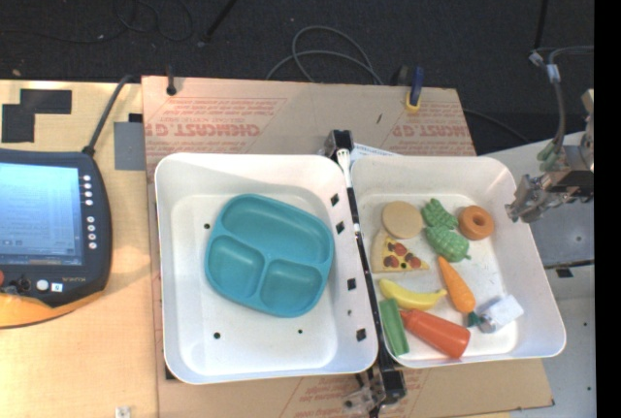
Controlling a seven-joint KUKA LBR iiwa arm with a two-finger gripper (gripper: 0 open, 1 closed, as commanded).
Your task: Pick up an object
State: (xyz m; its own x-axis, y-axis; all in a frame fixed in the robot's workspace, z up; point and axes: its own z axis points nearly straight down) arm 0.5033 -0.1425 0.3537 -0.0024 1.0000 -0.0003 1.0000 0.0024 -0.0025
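The right bin (524, 309) holds toy food. A tan round biscuit (401, 218), a pizza slice (397, 256), a green leafy vegetable (442, 230) and a brown doughnut (475, 223) lie at its far side. An orange carrot (456, 284), a yellow banana (411, 292), a green cucumber (393, 327), a red pepper (437, 333) and a small grey-and-blue object (497, 312) lie nearer the front. My gripper (532, 197) hangs just outside the bin's right rim, level with the doughnut and apart from every object. It is small, dark and partly cut off.
The left bin (184, 309) carries a teal divided plate (269, 253). A black divider (351, 241) runs between the bins. A tablet-like pendant (44, 222) sits on the bench at the left. Cables hang by the gripper at the right edge.
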